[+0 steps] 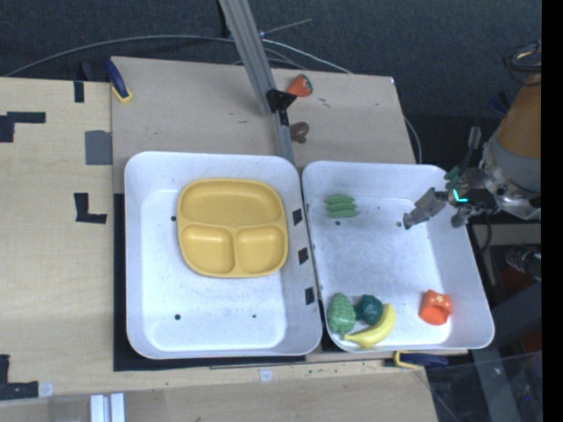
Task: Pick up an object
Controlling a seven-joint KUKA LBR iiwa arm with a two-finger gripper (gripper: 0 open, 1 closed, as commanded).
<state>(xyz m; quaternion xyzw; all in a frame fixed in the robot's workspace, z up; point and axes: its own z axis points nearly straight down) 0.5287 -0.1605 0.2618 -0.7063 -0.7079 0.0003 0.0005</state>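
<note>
The right bin (396, 176) holds several small toys. A ribbed green piece (340, 206) lies near its back left. In the front left corner sit a light green bumpy toy (339, 313), a dark teal one (369, 308) and a yellow banana (377, 329), all close together. An orange-red toy (435, 307) rests at the front right. My gripper (438, 215) hovers over the bin's right side near the rim, open, with nothing between its fingers. It is well apart from every toy.
The left bin (145, 262) carries a yellow divided plate (233, 227). A grey pole (249, 38) slants in from the back, ending at the bins' shared back corner. Small orange and brown bits (300, 84) lie on the bench behind.
</note>
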